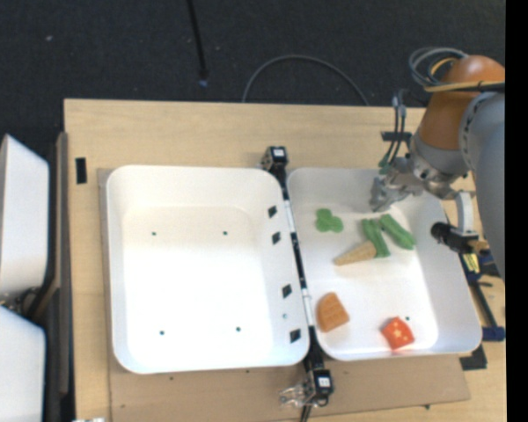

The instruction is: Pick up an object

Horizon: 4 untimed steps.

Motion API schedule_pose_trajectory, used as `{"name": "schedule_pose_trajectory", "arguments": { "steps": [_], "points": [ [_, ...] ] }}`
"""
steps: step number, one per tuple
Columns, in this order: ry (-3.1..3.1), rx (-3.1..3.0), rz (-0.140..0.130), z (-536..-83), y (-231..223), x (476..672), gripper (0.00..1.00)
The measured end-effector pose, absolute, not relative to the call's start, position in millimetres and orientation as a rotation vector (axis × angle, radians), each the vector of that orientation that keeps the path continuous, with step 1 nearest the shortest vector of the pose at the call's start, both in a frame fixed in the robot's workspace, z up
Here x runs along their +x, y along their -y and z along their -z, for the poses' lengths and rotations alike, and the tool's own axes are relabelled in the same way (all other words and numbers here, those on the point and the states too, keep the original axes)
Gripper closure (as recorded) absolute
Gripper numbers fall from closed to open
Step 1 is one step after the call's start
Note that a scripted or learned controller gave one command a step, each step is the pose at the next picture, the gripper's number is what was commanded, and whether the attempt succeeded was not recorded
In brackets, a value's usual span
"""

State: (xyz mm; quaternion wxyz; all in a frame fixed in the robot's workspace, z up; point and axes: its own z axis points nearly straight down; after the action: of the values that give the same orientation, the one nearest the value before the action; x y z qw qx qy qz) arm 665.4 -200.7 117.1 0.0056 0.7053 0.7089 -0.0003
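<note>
In the camera view my gripper [384, 199] hangs over the back of the right bin [352, 183], with nothing visibly between its fingers. Just in front of it lie two green bean-like pieces [385, 234], side by side and slanted. A small green clover-shaped piece [328, 221] sits to the left of them. A tan cone-shaped piece [355, 254] lies under the beans. An orange bread-like piece [332, 311] rests near the bin's front left. A red cube [398, 332] stands at the front right.
The left bin [123, 236] stands beside the right one, with a black-clipped divider [290, 262] between them. White boxes [18, 227] stand at the far left off the bench. A black cable [290, 69] loops behind the bins.
</note>
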Motion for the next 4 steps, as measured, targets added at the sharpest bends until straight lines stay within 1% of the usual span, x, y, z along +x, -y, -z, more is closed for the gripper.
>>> {"name": "schedule_pose_trajectory", "arguments": {
  "steps": [1,2,3,4],
  "points": [
    [-2.221,2.207,0.005,-116,201,665.0,0.0],
    [-2.21,2.207,-0.009,-108,197,626.2,0.0],
    [-2.22,2.206,-0.011,-106,154,684.9,0.0],
    [-2.215,2.222,0.004,-102,202,659.5,0.0]
  ]
}}
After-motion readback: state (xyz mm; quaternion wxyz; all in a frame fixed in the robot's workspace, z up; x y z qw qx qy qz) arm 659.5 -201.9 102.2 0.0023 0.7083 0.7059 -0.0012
